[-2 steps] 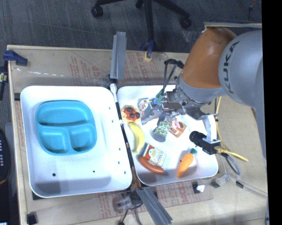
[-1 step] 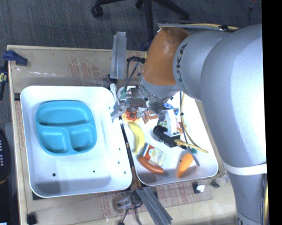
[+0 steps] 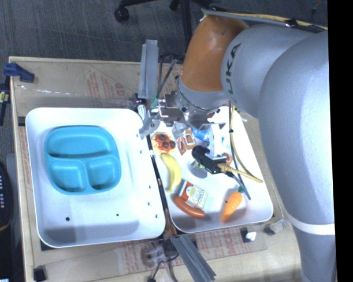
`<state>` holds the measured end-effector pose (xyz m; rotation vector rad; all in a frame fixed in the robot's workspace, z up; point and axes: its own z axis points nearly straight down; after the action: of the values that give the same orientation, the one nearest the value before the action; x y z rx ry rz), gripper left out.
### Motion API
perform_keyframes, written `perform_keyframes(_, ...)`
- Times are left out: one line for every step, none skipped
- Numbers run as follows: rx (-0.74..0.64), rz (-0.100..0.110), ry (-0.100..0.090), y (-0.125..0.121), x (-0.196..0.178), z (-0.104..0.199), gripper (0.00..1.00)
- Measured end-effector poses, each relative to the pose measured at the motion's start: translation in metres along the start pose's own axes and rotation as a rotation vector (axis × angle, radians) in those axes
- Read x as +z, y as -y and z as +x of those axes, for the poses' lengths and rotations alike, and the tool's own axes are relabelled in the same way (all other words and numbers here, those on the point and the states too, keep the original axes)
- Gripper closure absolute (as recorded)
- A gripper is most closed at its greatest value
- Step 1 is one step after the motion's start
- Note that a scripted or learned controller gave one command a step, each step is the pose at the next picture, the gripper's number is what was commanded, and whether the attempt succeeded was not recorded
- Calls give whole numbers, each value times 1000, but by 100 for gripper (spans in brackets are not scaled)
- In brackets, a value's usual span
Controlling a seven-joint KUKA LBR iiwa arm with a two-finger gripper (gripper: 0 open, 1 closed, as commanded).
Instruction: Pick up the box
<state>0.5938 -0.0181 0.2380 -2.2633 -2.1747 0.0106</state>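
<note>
Bench check, one slanted view from above.

- Found the small white cardboard box with red top and orange print (image 3: 196,194) lying flat on the floor of the shallow white bin on the view's right (image 3: 259,212), in the half toward the lower edge of the view. Just beside the yellow plastic banana (image 3: 170,169), touching or nearly touching the red toy sausage (image 3: 189,209), near the orange toy carrot (image 3: 231,206). Not lifted.
- Located the grey two-finger gripper (image 3: 170,123) low over the far half of the same bin, close to the wall shared with the shallow white bin on the view's left (image 3: 81,233). Below it, a cluster of small toys: a red-and-orange piece (image 3: 164,143), a small red-and-white packet (image 3: 186,141), something blue (image 3: 202,134); too crowded to name further.
- Cannot tell whether the jaws are apart or together; masked by wrist hardware and clutter. Saw no part of the box between them. Box and gripper apart, with the banana roughly between.
- Noted a light blue divided plastic tray (image 3: 82,158) in the left bin; judged irrelevant here.

Progress, as a judgement: early. Done at most: arm brought into the correct bin. Left: shift toward the box, descend, close on it, lift clear. Likely trouble: little free edge on a flat box, crowding from sausage and banana.
</note>
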Motion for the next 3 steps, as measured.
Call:
perform_keyframes(-40,-16,-17,-12,103,-46,0)
perform_keyframes(-125,1,-3,103,49,-2,0)
perform_keyframes(-15,1,-1,54,50,-2,0)
